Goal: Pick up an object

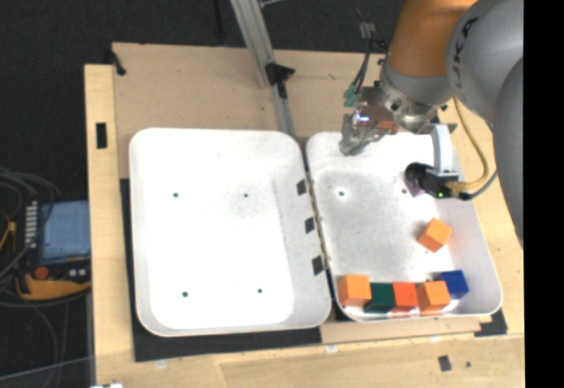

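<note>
Camera view: small orange cube (434, 235) sits tilted, apart from others.

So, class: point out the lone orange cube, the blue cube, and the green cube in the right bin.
lone orange cube (434, 235), camera view, top face.
blue cube (454, 282), camera view, top face.
green cube (382, 295), camera view, top face.

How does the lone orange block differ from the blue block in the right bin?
The lone orange block sits apart mid-bin, turned at an angle; the blue block ends the row along the right bin's near wall, beside another orange block. Colours differ. Both look like similar-sized cubes.
</note>
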`<state>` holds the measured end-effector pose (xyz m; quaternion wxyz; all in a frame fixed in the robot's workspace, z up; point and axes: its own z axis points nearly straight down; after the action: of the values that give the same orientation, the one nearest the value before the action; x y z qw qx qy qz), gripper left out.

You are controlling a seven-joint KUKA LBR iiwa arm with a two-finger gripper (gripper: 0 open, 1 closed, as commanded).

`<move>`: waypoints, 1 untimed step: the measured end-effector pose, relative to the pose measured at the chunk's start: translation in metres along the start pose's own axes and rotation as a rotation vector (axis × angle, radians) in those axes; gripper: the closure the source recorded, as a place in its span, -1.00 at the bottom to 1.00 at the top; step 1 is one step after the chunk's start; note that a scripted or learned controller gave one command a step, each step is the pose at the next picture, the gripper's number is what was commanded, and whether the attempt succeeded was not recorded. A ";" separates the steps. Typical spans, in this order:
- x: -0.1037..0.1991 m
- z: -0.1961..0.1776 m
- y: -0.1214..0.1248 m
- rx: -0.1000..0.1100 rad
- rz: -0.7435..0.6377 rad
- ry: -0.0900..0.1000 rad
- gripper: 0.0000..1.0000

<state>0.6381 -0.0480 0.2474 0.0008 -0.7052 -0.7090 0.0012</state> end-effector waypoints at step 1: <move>0.047 0.005 0.021 -0.005 -0.001 0.000 1.00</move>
<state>0.6590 -0.0007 0.2423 -0.0010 -0.7049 -0.7093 -0.0006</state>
